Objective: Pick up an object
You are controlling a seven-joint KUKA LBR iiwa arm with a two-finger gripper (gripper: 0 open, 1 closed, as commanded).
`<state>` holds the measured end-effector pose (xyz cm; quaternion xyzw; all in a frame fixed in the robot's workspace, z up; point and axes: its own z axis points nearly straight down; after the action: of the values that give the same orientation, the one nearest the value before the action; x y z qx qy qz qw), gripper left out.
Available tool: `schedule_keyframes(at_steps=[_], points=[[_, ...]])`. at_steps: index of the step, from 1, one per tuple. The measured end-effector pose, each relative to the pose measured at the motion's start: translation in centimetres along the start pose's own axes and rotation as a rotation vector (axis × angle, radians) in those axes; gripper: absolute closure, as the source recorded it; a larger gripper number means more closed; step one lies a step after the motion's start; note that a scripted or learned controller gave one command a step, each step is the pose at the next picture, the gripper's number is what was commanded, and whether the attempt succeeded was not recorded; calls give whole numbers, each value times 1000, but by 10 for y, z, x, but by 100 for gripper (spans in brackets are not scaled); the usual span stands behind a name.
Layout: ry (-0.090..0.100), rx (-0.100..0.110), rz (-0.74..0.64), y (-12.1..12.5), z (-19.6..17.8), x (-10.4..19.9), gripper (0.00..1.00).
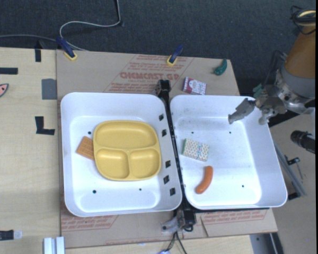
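Pincer (250, 110) is hovering with fingers spread apart and nothing between them, over the upper right part of the right bin (265, 157). That bin is holding a small patterned packet (195, 150) near its left wall and an orange sausage (204, 180) lying just below the packet, both well apart from the pincer. The left bin (74, 142) is holding a yellow divided tray (128, 149) with a tan waffle piece (85, 147) sitting against the tray's left edge.
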<state>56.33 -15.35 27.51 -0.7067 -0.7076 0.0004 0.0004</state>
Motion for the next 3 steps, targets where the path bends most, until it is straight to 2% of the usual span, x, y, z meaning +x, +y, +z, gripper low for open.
schedule_keyframes(at_steps=[1,2,3], points=[[1,3,0,-2,155,12,0],[-1,-15,1,-30,185,22,0],[-3,-9,2,-72,188,44,0]])
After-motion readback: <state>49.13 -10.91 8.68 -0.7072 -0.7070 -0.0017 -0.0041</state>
